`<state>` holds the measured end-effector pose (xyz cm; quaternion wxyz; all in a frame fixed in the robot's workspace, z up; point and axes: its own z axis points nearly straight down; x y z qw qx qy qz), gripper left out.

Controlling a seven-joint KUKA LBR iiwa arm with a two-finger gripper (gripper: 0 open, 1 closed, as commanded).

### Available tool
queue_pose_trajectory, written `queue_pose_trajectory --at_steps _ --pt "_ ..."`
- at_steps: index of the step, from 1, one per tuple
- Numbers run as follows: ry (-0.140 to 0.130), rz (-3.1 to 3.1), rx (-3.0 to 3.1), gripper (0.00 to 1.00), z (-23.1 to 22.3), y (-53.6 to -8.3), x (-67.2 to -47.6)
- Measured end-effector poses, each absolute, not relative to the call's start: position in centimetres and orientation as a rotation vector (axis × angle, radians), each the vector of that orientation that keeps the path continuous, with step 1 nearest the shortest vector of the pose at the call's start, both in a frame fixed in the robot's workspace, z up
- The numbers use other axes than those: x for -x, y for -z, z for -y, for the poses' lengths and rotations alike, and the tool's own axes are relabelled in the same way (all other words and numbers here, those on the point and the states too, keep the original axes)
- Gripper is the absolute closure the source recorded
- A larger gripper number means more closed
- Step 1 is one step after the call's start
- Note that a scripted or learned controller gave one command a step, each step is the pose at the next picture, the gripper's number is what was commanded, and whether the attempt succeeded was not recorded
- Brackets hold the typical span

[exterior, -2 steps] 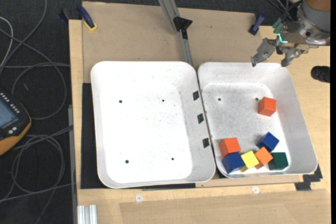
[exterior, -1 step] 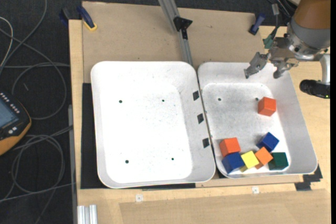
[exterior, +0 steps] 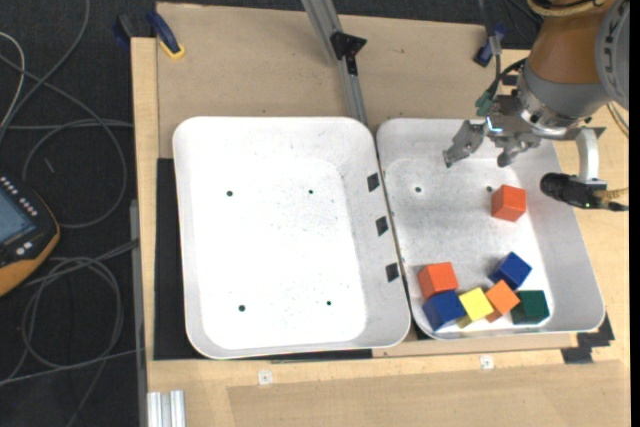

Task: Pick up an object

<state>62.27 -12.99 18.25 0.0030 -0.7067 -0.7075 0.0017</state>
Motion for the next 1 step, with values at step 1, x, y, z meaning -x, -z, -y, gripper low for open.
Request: queue_pose_trajectory --at_steps 1 --pt "-0.005 2.218 2.218 0.0 13.52 -13.5 -62.86"
